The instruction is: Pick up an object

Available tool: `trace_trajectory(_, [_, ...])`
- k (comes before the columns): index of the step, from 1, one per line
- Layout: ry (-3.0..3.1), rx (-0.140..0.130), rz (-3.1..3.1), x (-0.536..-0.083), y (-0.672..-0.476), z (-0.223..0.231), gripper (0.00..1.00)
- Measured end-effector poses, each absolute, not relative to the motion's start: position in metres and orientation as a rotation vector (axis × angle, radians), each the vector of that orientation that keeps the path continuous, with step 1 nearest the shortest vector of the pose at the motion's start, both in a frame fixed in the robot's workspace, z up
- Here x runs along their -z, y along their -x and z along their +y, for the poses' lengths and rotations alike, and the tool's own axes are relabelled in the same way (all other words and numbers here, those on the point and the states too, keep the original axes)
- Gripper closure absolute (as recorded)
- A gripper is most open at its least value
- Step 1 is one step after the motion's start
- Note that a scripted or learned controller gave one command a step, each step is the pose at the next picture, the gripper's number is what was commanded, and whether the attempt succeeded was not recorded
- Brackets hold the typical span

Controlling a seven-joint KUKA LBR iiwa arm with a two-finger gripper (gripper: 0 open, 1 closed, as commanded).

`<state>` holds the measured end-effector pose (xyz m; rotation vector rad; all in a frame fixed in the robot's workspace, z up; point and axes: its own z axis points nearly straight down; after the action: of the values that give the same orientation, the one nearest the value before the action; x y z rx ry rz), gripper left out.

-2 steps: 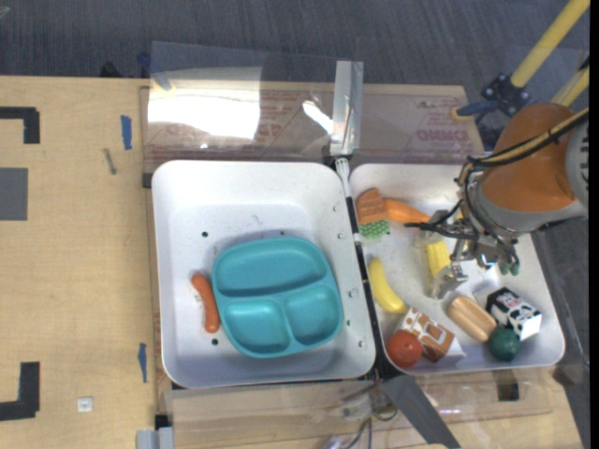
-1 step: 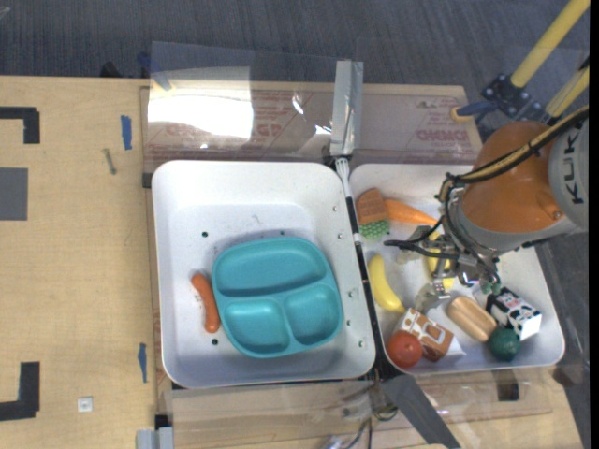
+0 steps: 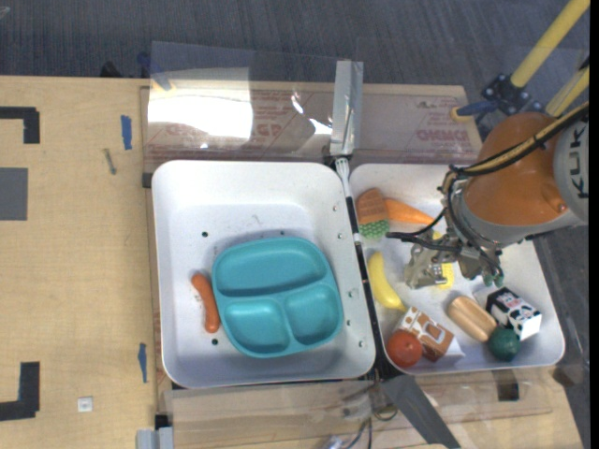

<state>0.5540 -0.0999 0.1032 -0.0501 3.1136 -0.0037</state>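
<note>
Tool [image 3: 432, 271] low among right bin [image 3: 547, 279] toys

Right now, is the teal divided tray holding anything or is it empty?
Empty. All three compartments of the teal tray show bare; the hot dog lies beside it in the left bin.

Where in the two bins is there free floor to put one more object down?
Left bin: a wide bare strip between its far wall and the teal tray; the sausage fills the tray's left side. Right bin: crowded by gripper, banana, carrot and tomato; little floor shows.
</note>
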Motion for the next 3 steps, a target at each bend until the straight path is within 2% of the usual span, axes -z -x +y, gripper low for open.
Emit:
trace_trajectory(1, [0.05, 0.003, 3.115, -0.102, -0.554, -0.1, 0.0])
trace_trajectory(2, [0.034, -0.002, 3.129, -0.089, -0.562, -0.117, 0.0])
trace_trajectory(3, [0.035, 0.002, 3.113, -0.103, -0.566, -0.116, 1.0])
